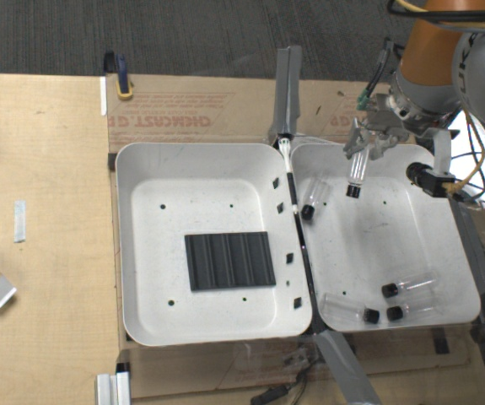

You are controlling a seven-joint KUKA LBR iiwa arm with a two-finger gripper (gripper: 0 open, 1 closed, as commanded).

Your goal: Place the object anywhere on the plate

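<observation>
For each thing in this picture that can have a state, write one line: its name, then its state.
Gripper: above the right bin, shut on a tube.
Held tube: hanging upright, black cap down.
Tube by the divider: lying in the right bin.
Tubes at the near edge: lying down.
Black plate: flat in the left bin, nothing on it.

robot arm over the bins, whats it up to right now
The arm's end effector is over the right bin, with a clear vial with a black cap hanging from its fingers, above the floor. Four more vials lie in that bin, one by the divider and three near the front. The dark ridged plate in the left bin has nothing on it yet.
</observation>
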